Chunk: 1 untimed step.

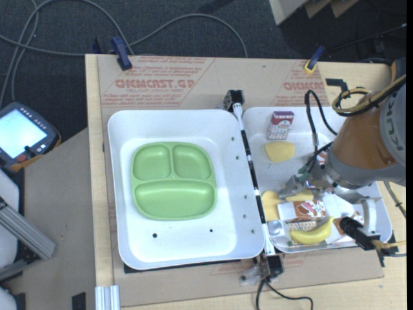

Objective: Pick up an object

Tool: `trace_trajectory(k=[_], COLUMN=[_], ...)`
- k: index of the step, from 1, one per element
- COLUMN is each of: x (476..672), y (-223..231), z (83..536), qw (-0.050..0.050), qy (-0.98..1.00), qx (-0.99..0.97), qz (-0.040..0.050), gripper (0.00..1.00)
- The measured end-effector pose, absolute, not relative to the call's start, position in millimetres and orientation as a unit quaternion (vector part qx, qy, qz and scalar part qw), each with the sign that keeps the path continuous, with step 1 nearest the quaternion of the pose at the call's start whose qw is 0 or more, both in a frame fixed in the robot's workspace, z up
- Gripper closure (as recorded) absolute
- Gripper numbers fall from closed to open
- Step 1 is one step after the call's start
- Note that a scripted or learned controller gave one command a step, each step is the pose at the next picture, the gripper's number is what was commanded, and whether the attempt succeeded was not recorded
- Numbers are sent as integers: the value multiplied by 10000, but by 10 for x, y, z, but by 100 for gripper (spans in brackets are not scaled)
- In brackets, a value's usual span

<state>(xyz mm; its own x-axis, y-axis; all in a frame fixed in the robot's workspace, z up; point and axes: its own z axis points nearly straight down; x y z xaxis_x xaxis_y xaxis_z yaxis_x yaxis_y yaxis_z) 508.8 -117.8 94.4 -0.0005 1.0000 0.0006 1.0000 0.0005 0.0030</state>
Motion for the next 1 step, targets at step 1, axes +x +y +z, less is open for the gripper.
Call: trace_trajectory(k=[1], x=[5242], y=[-49], z=[1848], qw=[-2], qy=[7078], qx=[7065], qz=[8], gripper=[100])
